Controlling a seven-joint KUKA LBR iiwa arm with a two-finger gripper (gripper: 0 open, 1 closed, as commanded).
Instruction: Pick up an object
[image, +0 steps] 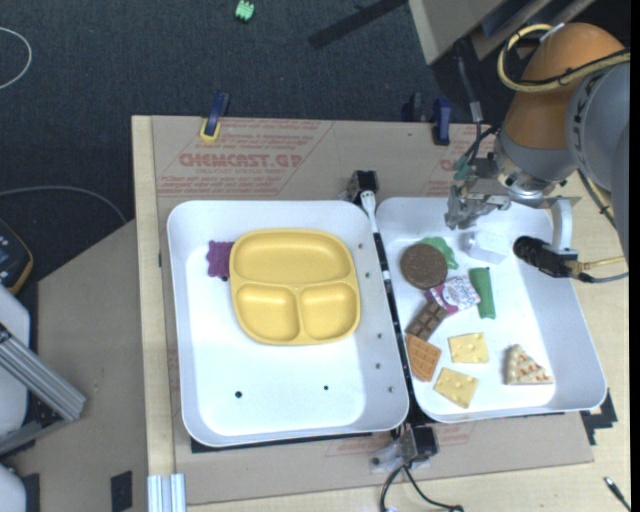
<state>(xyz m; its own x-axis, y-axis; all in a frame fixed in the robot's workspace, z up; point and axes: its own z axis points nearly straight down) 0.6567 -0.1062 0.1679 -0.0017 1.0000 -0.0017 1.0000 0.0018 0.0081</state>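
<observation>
1. On my feed the grey arm with the orange band (545, 75) reached in from the right and ended over the far part of the right-hand shallow white bin (575, 345).
2. Its two-finger gripper (465, 215) hung near that bin's far left corner; I could not tell whether the claw was apart or together, since the view was too small and cluttered there.
3. Nothing showed between its tips that I could make out.
4. The pickable pieces all lay in the right bin. Just near of the gripper sat a round brown cookie-like disc (424, 265), with a green piece tucked behind its far right edge.
5. Right of the disc I saw a small pale translucent lump (492, 243), and below it a green stick-shaped piece (483, 291) lying roughly near-to-far.
6. A crumpled pink and white wrapper-like piece (459, 293) lay just beside the green stick, touching a dark brown chocolate-bar piece (427, 320).
7. Nearer still were an orange waffle-textured square (423, 357), two yellow cheese-like squares (468, 348) (456, 386), and a pale pizza-like wedge (525, 367) at the right.
8. The left-hand white bin (290, 400) held a yellow three-compartment plastic tray (295, 285), with a purple object (219, 258) touching its left edge.
</observation>
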